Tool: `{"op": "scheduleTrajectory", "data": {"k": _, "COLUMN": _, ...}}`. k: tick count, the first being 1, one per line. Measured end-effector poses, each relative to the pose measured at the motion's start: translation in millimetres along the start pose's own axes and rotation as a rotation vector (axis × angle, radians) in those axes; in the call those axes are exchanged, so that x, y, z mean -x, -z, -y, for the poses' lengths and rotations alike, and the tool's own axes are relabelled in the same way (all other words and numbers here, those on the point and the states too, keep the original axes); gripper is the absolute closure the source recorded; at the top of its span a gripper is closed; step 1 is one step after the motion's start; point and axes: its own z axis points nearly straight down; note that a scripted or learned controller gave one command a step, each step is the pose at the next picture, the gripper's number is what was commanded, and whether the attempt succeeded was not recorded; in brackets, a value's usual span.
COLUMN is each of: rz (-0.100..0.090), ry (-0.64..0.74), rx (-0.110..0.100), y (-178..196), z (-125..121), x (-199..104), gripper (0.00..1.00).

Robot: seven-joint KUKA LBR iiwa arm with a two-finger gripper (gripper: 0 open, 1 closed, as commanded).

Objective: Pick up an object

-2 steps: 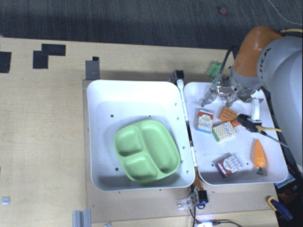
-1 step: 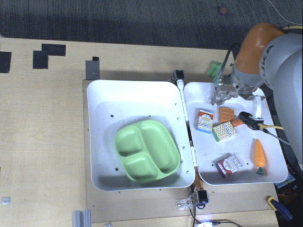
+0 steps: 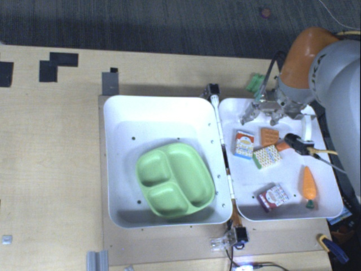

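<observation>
The grey arm with its orange band reaches over the right white bin (image 3: 324, 208), its gripper (image 3: 264, 113) hanging at that bin's far edge with fingers spread and nothing between them. In the left white bin (image 3: 113, 151) lies a green divided plastic plate (image 3: 175, 179). The right bin holds an orange carrot toy (image 3: 308, 185) near its right wall, a dark red packet (image 3: 272, 197) toward its near edge, a green-speckled block (image 3: 266, 156) at its middle, an orange wafer (image 3: 269, 135) and a small white box (image 3: 244, 144) just before the gripper.
</observation>
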Motion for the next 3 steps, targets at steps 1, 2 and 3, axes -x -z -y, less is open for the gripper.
{"op": "scheduleTrajectory", "data": {"k": 1, "rz": 0.0, "ry": 0.002, "rx": 0.005, "y": 12, "z": -2, "x": -1, "gripper": 1.0}}
{"op": "scheduleTrajectory", "data": {"k": 2, "rz": 0.0, "ry": 0.003, "rx": 0.005, "y": 12, "z": -2, "x": -1, "gripper": 0.0}}
{"op": "scheduleTrajectory", "data": {"k": 3, "rz": -0.001, "ry": -0.002, "rx": -0.005, "y": -12, "z": 9, "x": -22, "gripper": 0.0}}
